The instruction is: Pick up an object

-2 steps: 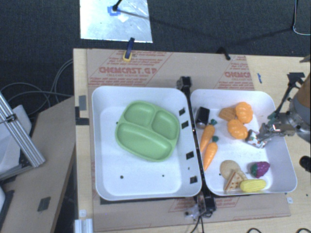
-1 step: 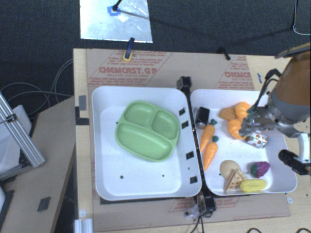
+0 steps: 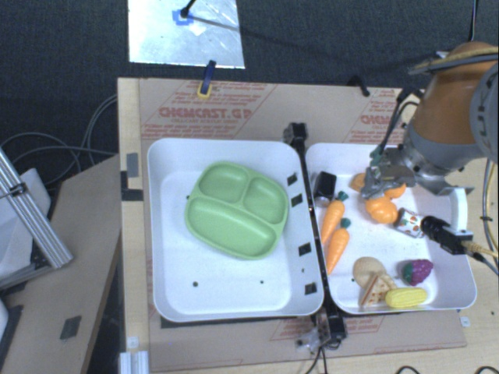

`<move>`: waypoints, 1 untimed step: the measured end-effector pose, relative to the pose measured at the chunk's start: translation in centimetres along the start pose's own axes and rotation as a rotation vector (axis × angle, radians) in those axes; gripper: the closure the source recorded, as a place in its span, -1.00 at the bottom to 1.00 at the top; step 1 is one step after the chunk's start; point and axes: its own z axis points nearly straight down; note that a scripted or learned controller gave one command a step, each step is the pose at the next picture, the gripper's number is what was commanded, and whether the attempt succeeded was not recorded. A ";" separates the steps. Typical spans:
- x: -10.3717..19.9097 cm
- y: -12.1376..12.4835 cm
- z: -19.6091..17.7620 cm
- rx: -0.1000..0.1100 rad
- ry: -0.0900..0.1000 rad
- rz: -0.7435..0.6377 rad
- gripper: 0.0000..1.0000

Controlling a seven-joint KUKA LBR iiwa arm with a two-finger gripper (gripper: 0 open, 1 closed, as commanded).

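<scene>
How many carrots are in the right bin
2. One carrot lies near the bin's left wall, leafy end up; the other carrot sits just below it, toward the front. The gripper may hide more further back.

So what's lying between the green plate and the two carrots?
In the camera view, only bare white bin floor and the divider where the bins meet separate the green plate from the carrots.

arm lowered from right, gripper [image 3: 380, 179] seemingly down.
</scene>
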 end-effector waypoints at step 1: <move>5.0 3.5 0.6 0.001 0.001 0.000 1.00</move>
